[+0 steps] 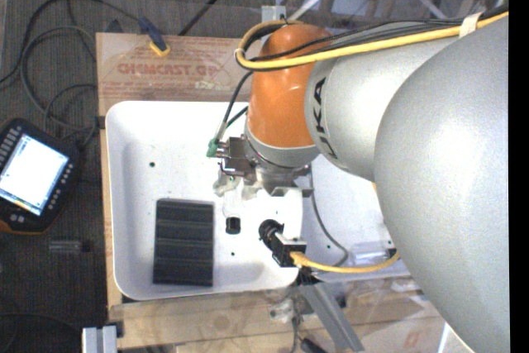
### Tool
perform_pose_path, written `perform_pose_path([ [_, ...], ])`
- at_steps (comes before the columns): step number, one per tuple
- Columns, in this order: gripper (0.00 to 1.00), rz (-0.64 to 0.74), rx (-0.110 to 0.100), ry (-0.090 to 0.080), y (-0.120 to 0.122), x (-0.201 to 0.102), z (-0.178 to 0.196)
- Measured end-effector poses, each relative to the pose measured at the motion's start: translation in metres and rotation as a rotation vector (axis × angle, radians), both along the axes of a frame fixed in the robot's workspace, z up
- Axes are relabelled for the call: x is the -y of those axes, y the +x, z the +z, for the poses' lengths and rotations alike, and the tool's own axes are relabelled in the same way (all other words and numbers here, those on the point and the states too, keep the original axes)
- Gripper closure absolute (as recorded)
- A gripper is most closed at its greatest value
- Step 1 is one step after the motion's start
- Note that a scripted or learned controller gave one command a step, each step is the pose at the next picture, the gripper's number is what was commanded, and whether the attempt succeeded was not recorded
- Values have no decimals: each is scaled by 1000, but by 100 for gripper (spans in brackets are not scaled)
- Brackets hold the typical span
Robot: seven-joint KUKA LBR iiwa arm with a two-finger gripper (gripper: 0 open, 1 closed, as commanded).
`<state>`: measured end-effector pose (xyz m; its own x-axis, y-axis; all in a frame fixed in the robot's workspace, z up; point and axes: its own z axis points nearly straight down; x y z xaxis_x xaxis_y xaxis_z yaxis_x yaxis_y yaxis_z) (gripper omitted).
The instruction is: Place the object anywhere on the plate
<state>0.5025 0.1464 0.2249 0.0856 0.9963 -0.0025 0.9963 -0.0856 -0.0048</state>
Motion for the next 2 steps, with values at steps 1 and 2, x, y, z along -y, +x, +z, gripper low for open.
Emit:
perform_pose_path([
  [1,100,58,-1,-1,-20,-53,-7],
  [2,0,58,-1,-1,-20,-53,-6],
])
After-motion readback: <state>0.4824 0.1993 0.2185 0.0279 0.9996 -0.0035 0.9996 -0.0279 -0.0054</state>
